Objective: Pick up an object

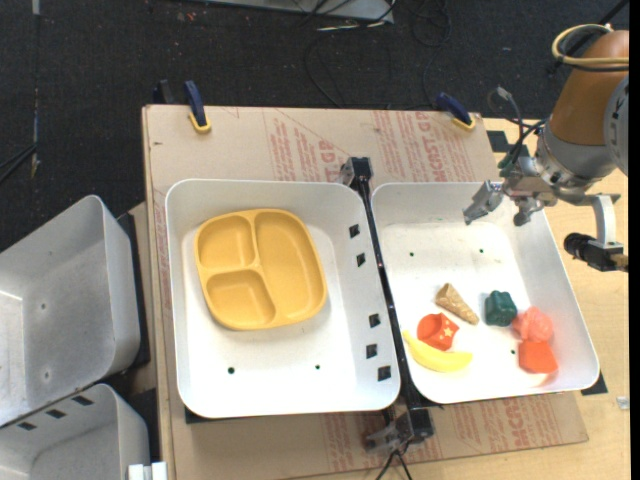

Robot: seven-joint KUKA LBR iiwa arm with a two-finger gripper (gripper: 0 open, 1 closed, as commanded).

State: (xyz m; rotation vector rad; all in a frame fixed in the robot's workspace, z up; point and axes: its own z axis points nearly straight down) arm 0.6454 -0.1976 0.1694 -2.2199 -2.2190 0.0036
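Observation:
Several small toys lie in the near half of the right bin [440, 230]: a tan wedge [457, 303], a red pepper [436, 330], a yellow banana [437, 357], a dark green piece [500, 308], a pink lump [534, 323] and an orange piece [537, 357]. My gripper [503, 205] hangs over the bin's far right corner, well behind the toys. Its two fingers are spread apart with nothing between them.
The left bin [260, 368] holds a yellow three-compartment plate [260, 268]. A black clamp strip [368, 268] runs between the bins. Blue-and-yellow clamps [197, 108] hold the board's far edge. Two grey tubs [50, 298] stand off the bench at left.

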